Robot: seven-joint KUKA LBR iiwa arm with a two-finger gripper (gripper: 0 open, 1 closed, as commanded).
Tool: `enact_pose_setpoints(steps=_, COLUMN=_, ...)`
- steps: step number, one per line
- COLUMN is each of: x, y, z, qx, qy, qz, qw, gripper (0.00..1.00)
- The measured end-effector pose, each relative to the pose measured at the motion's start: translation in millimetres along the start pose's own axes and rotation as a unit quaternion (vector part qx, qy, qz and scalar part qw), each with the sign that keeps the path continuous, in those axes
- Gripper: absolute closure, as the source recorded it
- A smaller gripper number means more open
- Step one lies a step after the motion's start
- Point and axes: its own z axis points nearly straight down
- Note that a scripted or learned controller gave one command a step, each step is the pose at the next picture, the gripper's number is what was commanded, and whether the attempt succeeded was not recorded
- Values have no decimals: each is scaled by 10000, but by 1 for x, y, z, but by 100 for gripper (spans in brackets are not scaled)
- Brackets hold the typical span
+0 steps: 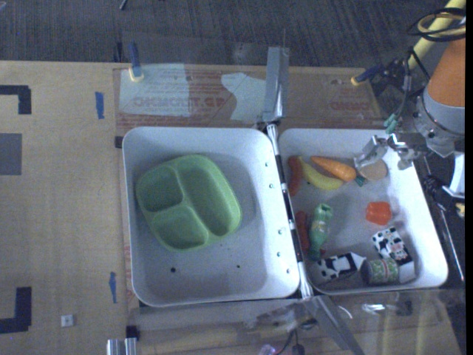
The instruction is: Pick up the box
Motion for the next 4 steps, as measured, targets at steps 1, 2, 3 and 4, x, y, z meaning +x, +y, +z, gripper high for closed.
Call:
enact_pose_setpoints(steps=1, x=31, y=-41, z=139, qx=-12, qy=-2, qz=258, qw=9997, gripper=0)
enact_pose_setpoints(steps=2, x=29, y=-40, z=130, qx=-17, qy=-3, qz=281, qw=9996, gripper=100)
enact_pose_setpoints(steps=3, x=29, y=-41, z=130, qx=-16, qy=-3, qz=282, qw=9996, gripper=0)
enact_pose_setpoints(steps=4, x=61, y=-40, z=142, qx=-26, qy=-2, qz=2810, qw=9597, gripper=0)
